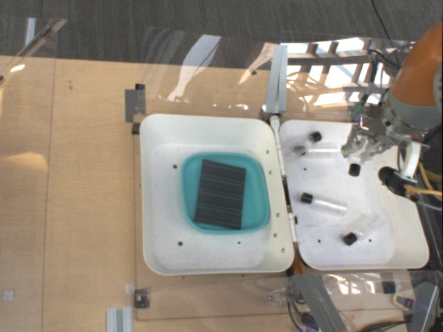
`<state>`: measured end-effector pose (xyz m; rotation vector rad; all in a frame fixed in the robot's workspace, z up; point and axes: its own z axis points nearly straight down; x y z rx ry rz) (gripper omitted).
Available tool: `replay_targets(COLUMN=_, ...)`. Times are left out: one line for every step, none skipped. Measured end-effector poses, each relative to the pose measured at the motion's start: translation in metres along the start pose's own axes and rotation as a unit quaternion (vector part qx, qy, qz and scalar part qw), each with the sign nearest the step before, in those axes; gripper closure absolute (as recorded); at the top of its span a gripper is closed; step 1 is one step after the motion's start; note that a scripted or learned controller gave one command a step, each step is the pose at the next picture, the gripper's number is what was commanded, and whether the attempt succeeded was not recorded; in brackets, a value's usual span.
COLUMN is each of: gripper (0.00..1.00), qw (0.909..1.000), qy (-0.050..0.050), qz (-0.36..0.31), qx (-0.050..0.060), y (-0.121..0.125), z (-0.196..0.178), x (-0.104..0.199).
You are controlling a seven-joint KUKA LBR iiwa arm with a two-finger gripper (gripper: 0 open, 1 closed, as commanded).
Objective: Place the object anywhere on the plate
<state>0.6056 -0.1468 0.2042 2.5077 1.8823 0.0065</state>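
The tool (356, 156) hovers over the right bin (408, 254), its spread impossible to tell, near clear black-capped vials (322, 202), while the teal plate (259, 199) already bears a dark slab (221, 194); slick vials could roll from a poor pinch.

Both bins are white: the left bin (159, 247) and the right bin (401, 251). In the left one lies a teal plate (190, 178) carrying a dark grey block (220, 195) ribbed with fine lines. Clear tubes with black caps (323, 203) dot the right bin. The bench (69, 206) is pale wood. At three o'clock the arm's band (422, 68) is orange.
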Motion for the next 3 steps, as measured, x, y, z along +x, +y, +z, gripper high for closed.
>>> replay_targets(gripper=1.0, qw=0.9983, qy=0.001, qz=-0.058, qx=0.002, y=-0.044, z=0.02, x=0.099)
replay_targets(gripper=1.0, qw=0.9979, qy=0.001, qz=-0.065, qx=0.002, y=-0.08, z=0.019, x=0.177)
replay_targets(gripper=0.0, qw=0.9979, qy=0.001, qz=-0.064, qx=0.002, y=-0.08, z=0.019, x=0.177)
